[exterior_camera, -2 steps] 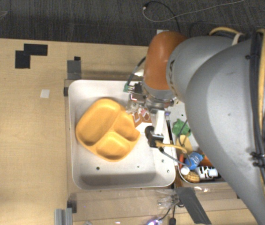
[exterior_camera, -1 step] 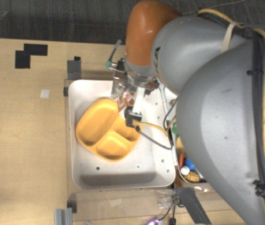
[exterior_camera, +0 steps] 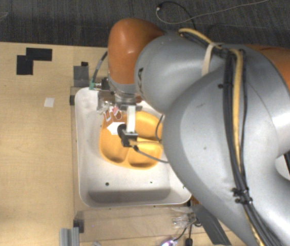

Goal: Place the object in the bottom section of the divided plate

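Your tool (exterior_camera: 115, 111) hangs low over the yellow divided plate (exterior_camera: 115, 150) in the white bin (exterior_camera: 91, 173); I cannot tell how it is set. A small red-and-white object (exterior_camera: 110, 116) sits at the plate's upper edge, just under the tool; whether it is gripped is unclear. Confirm the hold first; then carry it toward the plate's bottom section and lower it gently inside the divider.

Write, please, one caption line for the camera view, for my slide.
KUKA arm's gripper poised over a yellow divided plate inside a shallow white bin, a small red-and-white object at its fingers.
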`<action>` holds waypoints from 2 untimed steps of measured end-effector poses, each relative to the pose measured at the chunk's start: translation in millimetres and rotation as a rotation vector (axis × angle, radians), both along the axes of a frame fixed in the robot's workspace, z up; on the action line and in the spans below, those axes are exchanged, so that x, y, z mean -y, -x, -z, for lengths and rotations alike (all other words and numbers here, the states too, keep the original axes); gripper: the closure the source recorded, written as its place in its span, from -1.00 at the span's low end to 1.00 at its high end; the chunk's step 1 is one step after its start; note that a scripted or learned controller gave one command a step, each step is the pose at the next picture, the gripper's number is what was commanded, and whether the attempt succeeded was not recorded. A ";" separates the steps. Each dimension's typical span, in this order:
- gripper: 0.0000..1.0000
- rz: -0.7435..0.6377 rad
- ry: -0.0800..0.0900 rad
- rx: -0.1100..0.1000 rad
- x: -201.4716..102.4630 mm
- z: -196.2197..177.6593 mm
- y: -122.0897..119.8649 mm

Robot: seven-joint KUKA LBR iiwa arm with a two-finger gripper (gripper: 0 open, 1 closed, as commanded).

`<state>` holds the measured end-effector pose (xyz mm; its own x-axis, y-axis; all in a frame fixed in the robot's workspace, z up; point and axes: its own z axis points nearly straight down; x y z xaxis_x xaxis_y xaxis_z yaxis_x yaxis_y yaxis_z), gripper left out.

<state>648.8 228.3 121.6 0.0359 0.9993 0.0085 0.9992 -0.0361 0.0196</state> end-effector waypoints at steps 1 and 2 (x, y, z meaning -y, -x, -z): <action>1.00 0.070 0.004 -0.014 -7.7 -106.1 -20.6; 1.00 0.344 0.002 -0.019 -7.6 -42.3 -4.7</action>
